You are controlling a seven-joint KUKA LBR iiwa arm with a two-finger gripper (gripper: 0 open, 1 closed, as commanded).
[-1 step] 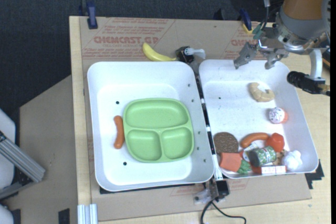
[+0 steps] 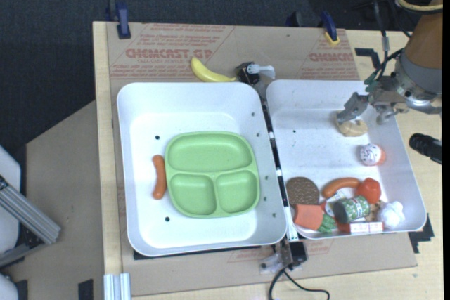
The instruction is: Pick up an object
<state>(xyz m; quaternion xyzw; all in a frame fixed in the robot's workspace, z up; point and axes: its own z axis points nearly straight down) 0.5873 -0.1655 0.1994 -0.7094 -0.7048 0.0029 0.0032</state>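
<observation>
One tan obj [image 2: 352, 127] under arm [image 2: 422, 60], rt bin [image 2: 309, 102].

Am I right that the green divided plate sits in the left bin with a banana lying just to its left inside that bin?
Not quite: beside the green divided plate in the left bin lies a sausage, not a banana. The camera view shows the banana outside the bin, on the board behind it.

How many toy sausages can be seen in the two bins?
2. One sausage lies in the left bin, left of the green tray. The other lies in the right bin's pile; more may be hidden there.
</observation>
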